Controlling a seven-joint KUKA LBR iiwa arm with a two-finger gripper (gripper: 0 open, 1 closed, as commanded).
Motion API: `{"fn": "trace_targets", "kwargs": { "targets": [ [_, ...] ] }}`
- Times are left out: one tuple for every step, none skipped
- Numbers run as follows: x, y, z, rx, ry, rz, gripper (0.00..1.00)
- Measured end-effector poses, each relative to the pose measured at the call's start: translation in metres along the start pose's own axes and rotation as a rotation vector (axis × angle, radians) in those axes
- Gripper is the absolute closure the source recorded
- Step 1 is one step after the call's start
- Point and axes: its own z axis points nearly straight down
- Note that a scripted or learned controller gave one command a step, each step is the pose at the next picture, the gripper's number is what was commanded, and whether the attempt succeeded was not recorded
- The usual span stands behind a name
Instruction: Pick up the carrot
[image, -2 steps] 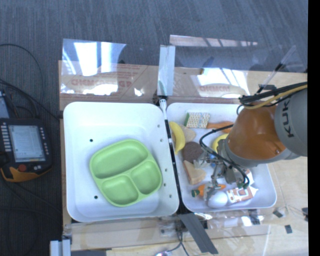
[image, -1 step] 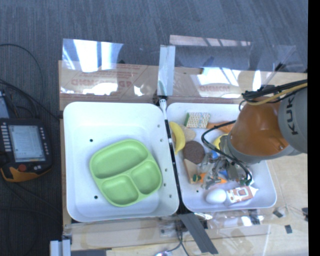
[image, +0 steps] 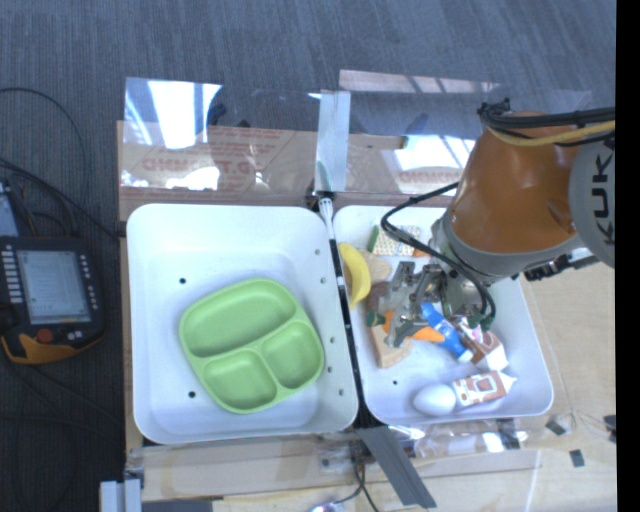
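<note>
1. Status: arm is down over the right bin (image: 535, 385); gripper (image: 408, 305) sits low among the clutter, approx. mid-bin, left of centre.
2. Pincer state: cannot tell. The mechanism is dark and tangled with cables and items, so no call on released vs. clenched.
3. Carrot (image: 428, 336): an orange sliver lying in the right bin, just beside and below the gripper, next to a blue item (image: 447, 332). Mostly hidden; shape and ends unclear. A small orange bit shows at the gripper's left too, identity unsure.
4. Progress, my judgement: approach done, grasp not confirmed, lift not yet done. Carrot appears to rest on the bin contents, not raised.
5. Nearby: banana (image: 354, 270) close to the divider, white egg (image: 434, 400) and small carton (image: 484, 388) at the near edge. Left bin (image: 150, 330) holds a green divided plate (image: 252, 344).
</note>
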Motion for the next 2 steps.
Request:
{"fn": "trace_targets", "kwargs": {
  "targets": [
    [-0.041,0.013,-0.156,0.001,0.001,-0.324,1.00],
    [-0.056,-0.037,-0.011,-0.007,0.017,-0.811,1.00]
  ]
}}
